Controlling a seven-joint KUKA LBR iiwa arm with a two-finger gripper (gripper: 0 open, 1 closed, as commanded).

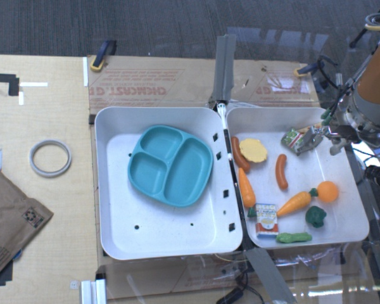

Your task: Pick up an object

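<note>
The counter point(38, 106) is seen carrying two white bins side by side. In the left bin point(114, 220) a teal divided plate point(171, 165) is laid near the centre. In the right bin point(354, 220) toy foods are scattered: two carrots point(294, 202), an orange point(327, 191), sausages point(281, 171), broccoli point(315, 216) and a small carton point(266, 219). At the upper right of the frame, the jaws point(322, 137) are placed just beside a crumpled green-and-white packet point(296, 140); whether they are spread or pressed together cannot be told.
</note>
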